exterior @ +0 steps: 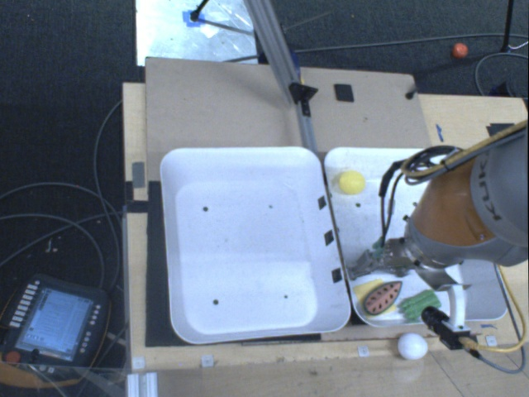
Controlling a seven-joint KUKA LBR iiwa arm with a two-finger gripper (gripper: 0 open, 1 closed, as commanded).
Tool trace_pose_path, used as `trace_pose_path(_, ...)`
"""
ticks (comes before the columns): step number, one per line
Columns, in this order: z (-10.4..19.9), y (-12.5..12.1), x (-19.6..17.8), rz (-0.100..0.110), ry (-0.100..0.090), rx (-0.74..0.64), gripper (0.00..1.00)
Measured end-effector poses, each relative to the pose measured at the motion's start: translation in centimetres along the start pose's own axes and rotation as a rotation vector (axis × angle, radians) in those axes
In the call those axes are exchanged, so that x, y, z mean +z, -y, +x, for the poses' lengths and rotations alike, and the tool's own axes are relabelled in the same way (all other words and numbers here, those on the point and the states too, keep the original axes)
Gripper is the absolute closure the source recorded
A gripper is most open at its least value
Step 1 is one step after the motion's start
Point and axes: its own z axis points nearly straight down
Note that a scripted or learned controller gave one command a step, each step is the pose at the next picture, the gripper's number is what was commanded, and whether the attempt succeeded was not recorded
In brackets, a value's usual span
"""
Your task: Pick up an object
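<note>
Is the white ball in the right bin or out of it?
Out. The white ball lies on the bench just past the right bin's near rim.

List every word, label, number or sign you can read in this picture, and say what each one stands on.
Part of dark lettering on the arm's grey casing, cut by the picture's edge: too partial to read.
Lit screen of the handheld control pendant on the floor: rows of text too small and blurred to read.
Blue mark on the bench beside the right bin: too small to read.
No other text.
</note>
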Motion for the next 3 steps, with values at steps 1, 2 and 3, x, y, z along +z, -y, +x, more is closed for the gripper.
trace_pose_path(1, -0.1, -0.1, -1.2, -0.004, 0.0, 0.002, 1.0)
trace_pose_path(2, 7.3, -7.1, -10.2, -0.005, -0.002, -0.004, 1.0)
trace_pose_path(3, 16.2, -2.7, -11.7, 0.0, -0.002, -0.005, 1.0)
